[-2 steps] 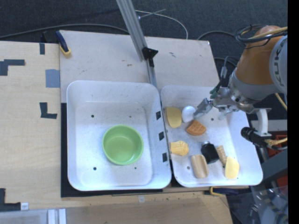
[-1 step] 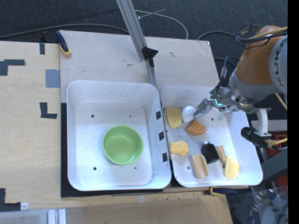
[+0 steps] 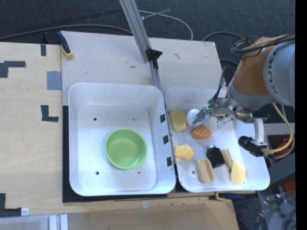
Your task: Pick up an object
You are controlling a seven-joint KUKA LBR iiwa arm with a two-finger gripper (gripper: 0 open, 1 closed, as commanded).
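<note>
The right bin (image 3: 249, 178) holds several small food-like items: a pale yellow piece (image 3: 178, 120), an orange ridged piece (image 3: 201, 132), a yellow corn-like piece (image 3: 184, 152), a tan bread-like roll (image 3: 204, 170), a black block (image 3: 215, 156) and a yellow piece (image 3: 238, 172). My gripper (image 3: 214, 115) hangs over the upper middle of that bin, just above and right of the orange piece, with its fingers spread apart and nothing between them. A grey rounded item (image 3: 193, 114) lies just left of the fingers.
The left bin (image 3: 86, 99) holds a green bowl (image 3: 126, 148) near its front middle. A metal pole (image 3: 136, 23) slants down from the top to the bins' shared edge. Cables lie on the dark floor behind the bench. The arm's body covers the right bin's far right corner.
</note>
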